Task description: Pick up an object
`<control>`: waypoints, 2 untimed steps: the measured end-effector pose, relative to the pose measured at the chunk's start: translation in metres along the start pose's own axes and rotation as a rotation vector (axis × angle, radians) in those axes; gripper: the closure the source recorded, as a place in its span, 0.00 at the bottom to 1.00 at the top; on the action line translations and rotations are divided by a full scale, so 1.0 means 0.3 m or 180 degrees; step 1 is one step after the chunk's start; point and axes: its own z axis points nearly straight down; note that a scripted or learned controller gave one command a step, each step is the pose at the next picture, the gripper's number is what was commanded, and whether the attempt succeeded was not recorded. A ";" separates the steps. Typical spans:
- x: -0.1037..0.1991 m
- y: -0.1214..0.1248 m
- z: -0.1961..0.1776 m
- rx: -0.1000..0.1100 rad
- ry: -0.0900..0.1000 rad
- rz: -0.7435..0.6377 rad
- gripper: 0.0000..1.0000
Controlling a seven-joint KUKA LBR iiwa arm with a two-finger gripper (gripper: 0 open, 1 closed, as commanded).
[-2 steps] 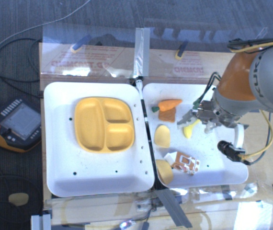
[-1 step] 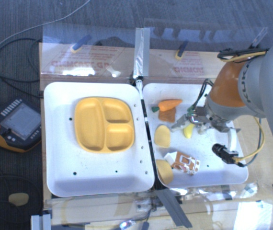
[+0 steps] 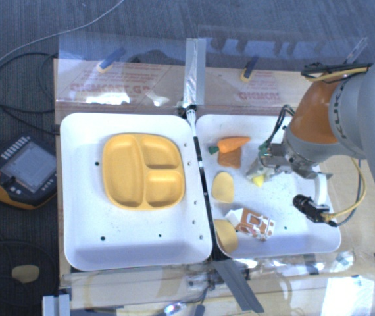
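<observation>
Tool low in rt bin, grip state unclear, red-white packet print unreadable, yellow tray lt bin

One camera hangs fixed above the bench, looking down at a slant from some height, taking in both white bins, bench edges and surrounding floor.

Dark grey carpet floor; black cables trailing; teach pendant at left.

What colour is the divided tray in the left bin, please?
Yellow; the tray shows best in the camera view.
</observation>
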 end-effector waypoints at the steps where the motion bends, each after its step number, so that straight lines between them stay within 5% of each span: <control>1: -0.052 -0.010 -0.072 0.0046 -0.0006 -0.0485 1.00; 2: 0.191 0.131 -0.273 0.0050 -0.0008 0.0059 1.00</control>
